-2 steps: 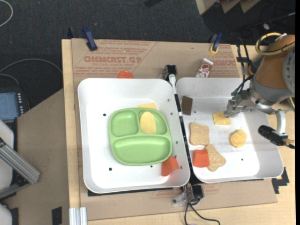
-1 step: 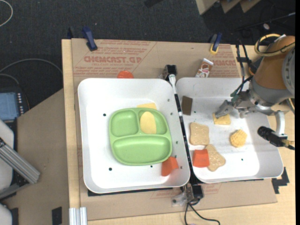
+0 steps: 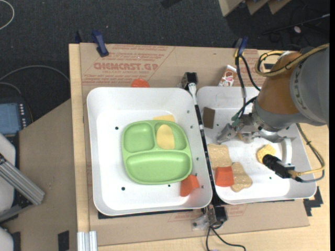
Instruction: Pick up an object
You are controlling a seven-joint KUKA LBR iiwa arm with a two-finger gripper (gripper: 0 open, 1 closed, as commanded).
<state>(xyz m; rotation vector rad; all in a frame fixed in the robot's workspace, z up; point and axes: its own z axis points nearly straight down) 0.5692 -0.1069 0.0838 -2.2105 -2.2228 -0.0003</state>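
- A grey arm with an orange band is seen reaching in from the right edge of the tabletop (image 3: 157, 61), its hand (image 3: 238, 131) lowered into the right bin (image 3: 303, 192) near that bin's middle.
- Whether the hand is open or closed cannot be told; its tip is blurred against the white floor and nothing is seen gripped.
- Several candidates for the pick are gathered along the right bin's front-left part: a tan slab (image 3: 219, 154) against the wall shared with the left bin, a red block (image 3: 224, 176) just in front of it, and a tan bone-shaped piece (image 3: 241, 178) touching the block.
- A yellow ring-shaped item (image 3: 266, 151) is seen beside the wrist, toward the bin's right side, and a brown block (image 3: 209, 117) stands at the back-left corner.
- In the left bin (image 3: 104, 140) a green divided plate (image 3: 156, 151) is set at the centre, a pale yellow piece (image 3: 165, 136) lying in its back-right compartment; an orange block (image 3: 189, 185) leans at the plate's front-right corner.
- The descent is judged to be aimed at the bare floor behind the tan slab, so a grasp looks not yet made.
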